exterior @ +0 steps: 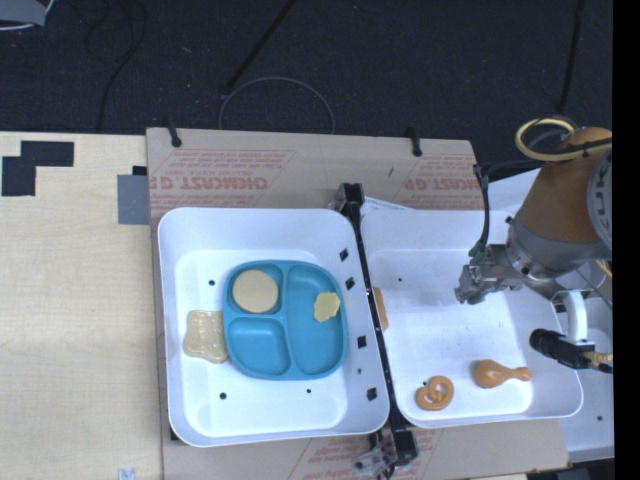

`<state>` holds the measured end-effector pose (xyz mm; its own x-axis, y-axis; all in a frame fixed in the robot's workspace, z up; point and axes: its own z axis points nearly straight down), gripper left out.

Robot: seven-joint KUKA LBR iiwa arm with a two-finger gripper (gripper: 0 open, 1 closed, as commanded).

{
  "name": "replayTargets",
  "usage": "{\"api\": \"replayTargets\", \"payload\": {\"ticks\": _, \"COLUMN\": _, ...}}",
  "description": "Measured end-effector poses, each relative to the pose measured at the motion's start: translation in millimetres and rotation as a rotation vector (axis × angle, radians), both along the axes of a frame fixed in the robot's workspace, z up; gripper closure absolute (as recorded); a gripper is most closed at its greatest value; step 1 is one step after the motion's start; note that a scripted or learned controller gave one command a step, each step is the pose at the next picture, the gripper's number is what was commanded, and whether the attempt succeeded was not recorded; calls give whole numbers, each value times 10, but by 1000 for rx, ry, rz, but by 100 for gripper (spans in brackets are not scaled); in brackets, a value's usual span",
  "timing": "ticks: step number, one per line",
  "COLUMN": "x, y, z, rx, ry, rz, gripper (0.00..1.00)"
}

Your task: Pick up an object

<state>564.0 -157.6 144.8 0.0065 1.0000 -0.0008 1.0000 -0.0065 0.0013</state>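
The tan, drumstick-shaped plastic toy [499, 373] lies in the right-hand white bin [440, 258], below and just right of the gripper [474, 286], beside a tan pretzel-shaped toy [434, 394]. It looks light, stiff and smooth, likely slippery; I'd pinch across its narrow shank. Whether the gripper stands apart or together, I cannot tell. Nothing shows in its grasp.

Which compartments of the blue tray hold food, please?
Two hold food: on the blue tray, a round tan piece upper left, a yellow piece upper right.
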Motion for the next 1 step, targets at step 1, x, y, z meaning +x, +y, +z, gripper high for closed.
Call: {"api": "replayTargets", "payload": {"ticks": 1, "x": 47, "y": -85, "z": 599, "rx": -1, "ry": -3, "rz": 5, "gripper": 100}}
